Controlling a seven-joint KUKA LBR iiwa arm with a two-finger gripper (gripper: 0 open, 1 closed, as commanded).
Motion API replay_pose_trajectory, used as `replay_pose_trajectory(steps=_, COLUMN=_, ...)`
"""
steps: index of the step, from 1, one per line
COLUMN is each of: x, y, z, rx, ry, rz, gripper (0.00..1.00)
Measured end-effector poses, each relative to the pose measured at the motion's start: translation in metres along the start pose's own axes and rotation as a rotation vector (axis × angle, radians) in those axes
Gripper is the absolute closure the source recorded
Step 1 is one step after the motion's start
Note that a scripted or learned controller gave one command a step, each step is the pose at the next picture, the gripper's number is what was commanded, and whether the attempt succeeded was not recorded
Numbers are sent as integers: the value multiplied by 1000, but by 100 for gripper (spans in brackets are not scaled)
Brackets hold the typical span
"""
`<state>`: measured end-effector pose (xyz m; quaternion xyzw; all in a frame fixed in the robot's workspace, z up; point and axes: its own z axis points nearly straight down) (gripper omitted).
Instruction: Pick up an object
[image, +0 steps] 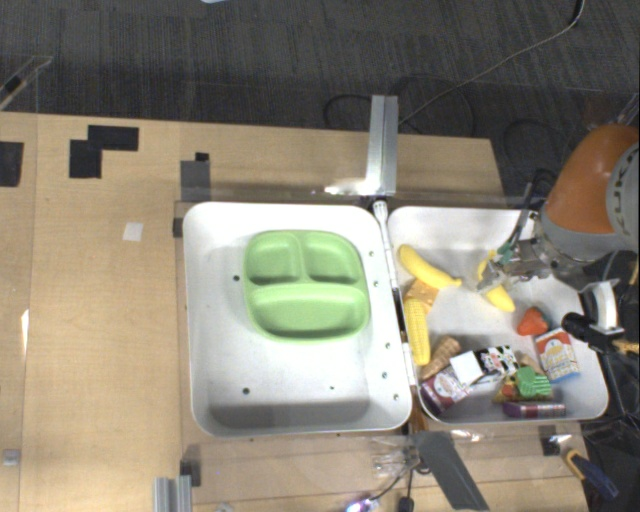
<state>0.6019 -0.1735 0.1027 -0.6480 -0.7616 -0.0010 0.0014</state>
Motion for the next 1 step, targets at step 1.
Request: replay_pose_trajectory(steps=1, x=-11, y=49, z=-102, rx=-2, ry=-4, rz=34, gripper=100)
